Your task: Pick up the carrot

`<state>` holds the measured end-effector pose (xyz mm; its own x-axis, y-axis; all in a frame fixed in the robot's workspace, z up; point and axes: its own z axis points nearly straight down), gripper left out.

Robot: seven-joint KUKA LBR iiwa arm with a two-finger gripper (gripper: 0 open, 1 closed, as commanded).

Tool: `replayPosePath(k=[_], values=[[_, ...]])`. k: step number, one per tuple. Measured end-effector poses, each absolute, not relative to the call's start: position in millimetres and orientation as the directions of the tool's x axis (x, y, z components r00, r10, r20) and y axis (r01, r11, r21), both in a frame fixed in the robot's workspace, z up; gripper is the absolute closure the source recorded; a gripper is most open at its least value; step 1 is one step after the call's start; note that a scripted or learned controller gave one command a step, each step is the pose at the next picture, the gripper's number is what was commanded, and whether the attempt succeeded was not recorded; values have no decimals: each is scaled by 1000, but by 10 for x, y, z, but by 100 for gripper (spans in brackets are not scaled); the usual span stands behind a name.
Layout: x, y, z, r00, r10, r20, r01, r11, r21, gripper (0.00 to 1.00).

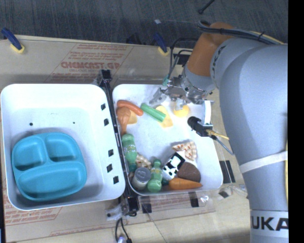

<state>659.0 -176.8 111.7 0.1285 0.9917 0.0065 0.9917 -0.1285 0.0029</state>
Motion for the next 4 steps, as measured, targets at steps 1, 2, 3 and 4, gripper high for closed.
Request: replayPosePath(k=[1,2,3,4], values=[[6603,-1994,969,50,999,1,999,-50,1,0],[6026,-1984,915,-117,993,1,993,117,-9,0],[6032,-1985,1020,-123,992,0,992,123,-13,100],[6056,-1425,2154,156,988,-2,988,-156,-3,100]])
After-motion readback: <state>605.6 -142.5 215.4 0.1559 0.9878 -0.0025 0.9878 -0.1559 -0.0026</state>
